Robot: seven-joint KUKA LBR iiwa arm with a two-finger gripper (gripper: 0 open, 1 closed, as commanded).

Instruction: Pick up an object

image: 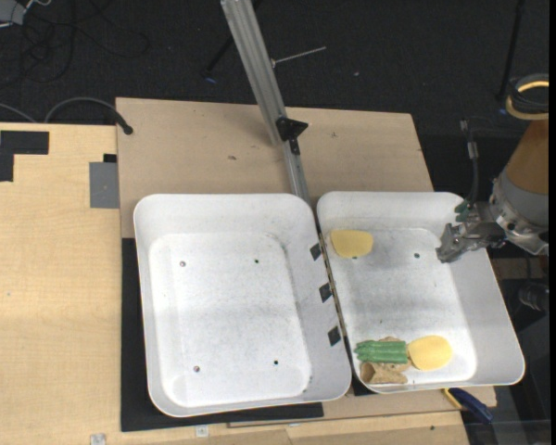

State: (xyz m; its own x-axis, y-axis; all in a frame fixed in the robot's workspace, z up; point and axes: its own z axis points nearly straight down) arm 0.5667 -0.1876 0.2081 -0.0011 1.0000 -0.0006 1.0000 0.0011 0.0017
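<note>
The right bin (477, 290) holds a pale yellow flat piece (352, 243) at its far left corner. Near its front edge lie a green ridged object (382, 350), a round yellow object (431, 351) and a small brown piece (383, 373), close together. My gripper (452, 245) hangs at the right bin's far right rim, well away from all of these. Nothing shows between its fingers.
The left bin (157, 248) lies beside the right one, with black clips (322, 291) along their shared edge. A slanted metal rail (259, 72) rises behind the bins. The wooden bench (46, 276) extends to the left.
</note>
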